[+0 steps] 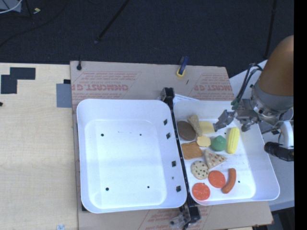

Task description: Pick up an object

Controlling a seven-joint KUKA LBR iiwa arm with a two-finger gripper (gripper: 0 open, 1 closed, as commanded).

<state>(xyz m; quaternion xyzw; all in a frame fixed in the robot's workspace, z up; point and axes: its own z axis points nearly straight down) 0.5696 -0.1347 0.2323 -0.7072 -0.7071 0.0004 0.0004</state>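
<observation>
The right bin (261,186) holds several toy foods. Among them are a yellow corn cob (232,140), a green round piece (219,143), a brown oval (186,130), a yellow cheese block (207,127), a toast slice (191,150), a pizza wedge (214,158), a cookie (199,169), a tomato (216,178) and a sausage (229,180). My gripper (235,122) hovers over the bin's far right part, just behind the corn cob. It is open, and nothing sits between its fingers (221,120).
The left bin (84,143) lies beside the right one, with a black divider (175,143) between them. Both rest on a cardboard sheet (120,83). A blue and yellow clamp (182,67) grips the sheet's far edge.
</observation>
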